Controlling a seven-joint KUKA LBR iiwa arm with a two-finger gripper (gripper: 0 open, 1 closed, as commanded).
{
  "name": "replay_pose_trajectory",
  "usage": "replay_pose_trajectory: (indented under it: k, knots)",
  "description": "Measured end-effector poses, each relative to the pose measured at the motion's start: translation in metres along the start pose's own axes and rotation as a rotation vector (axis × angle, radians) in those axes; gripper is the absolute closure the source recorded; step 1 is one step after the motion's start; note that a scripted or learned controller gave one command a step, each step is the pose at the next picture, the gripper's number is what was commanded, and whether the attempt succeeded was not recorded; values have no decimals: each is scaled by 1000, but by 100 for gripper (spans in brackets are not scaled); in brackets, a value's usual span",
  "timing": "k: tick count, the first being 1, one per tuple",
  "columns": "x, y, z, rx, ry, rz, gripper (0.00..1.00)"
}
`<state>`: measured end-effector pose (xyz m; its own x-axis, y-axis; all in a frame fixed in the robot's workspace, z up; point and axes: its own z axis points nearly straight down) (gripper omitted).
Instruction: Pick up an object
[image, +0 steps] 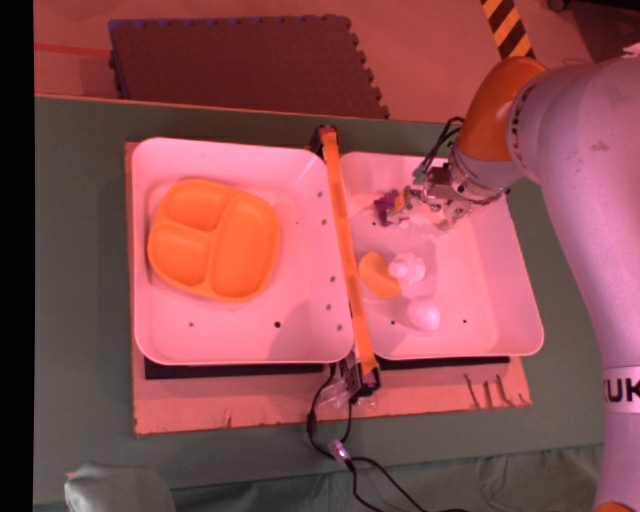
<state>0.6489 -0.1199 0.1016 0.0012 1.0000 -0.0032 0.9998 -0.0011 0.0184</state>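
Here, the small purple object (384, 209) lies in the far part of the right bin (500, 300), just beside the gripper (432, 200) on the side toward the orange divider (345, 250). Its long axis cannot be made out. Whether the gripper grasps anything cannot be told. 1 arm (560, 140) reaches in over the bin, wrist bent down. The orange piece (376, 274) and 2 white objects (408, 268) lie nearer the camera. The next move likely requires a short shift toward the divider.

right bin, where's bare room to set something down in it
In the right bin, the bare floor runs along the right wall and the near right corner, past the white egg shape. It is crowded at the far left, around the gripper, and by the orange piece near the divider.
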Motion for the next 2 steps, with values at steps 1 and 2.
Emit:
replay_pose_trajectory:
  k: [1,2]
  knots:
    - [-2,5,-16,-18,-6,3,100]
    - [3,9,-82,6,1,0,100]
